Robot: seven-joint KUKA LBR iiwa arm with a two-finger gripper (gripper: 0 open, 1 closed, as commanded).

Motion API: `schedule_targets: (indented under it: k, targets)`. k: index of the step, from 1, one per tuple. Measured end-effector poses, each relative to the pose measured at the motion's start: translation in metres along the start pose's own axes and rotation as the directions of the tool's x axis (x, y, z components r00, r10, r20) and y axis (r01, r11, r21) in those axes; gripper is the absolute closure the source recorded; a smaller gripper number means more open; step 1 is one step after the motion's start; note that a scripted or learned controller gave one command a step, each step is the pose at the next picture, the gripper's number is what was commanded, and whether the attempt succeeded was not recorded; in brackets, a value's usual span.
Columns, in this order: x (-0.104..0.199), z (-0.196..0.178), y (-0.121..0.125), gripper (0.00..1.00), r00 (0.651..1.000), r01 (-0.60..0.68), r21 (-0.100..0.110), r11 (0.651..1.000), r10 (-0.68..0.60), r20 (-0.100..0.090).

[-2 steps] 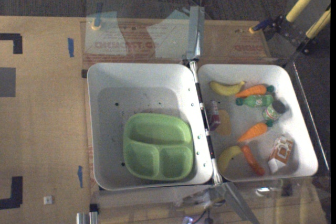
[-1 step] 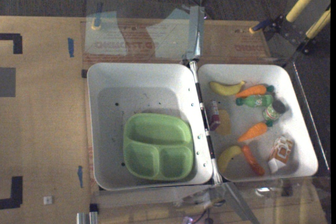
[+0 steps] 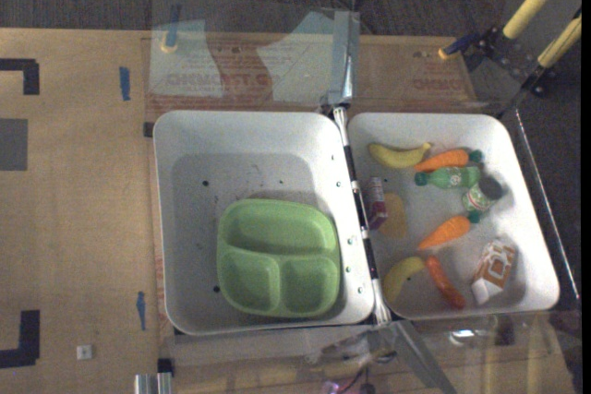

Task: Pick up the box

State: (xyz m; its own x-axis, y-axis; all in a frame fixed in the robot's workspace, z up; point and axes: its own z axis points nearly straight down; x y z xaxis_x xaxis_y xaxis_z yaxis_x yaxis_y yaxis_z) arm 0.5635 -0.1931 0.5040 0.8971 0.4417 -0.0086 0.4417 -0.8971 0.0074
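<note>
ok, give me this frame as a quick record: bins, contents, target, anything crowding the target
left bin: holds a green divided tray
right bin: holds the food items
target: box, orange and white, lying near the front right corner of the right bin
fruit and veg: banana at the back, three carrots, a second banana at the front
bottles: green bottle, another bottle beside it
crowding: front carrot lies just left of the box, apart from it

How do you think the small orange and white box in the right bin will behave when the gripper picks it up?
The box looks like a small carton, so probably light and somewhat crushable. It lies tilted near the right bin's wall, so it may slide or pivot when touched. Its flat faces should keep it from rolling.
</note>
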Motion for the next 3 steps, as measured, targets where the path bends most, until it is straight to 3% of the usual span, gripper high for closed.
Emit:
schedule_targets:
  k: [3]
  targets:
    - [0.007,-0.03,-0.004,1.0,1.0,0.017,-0.006,1.0,-0.017,0.0]
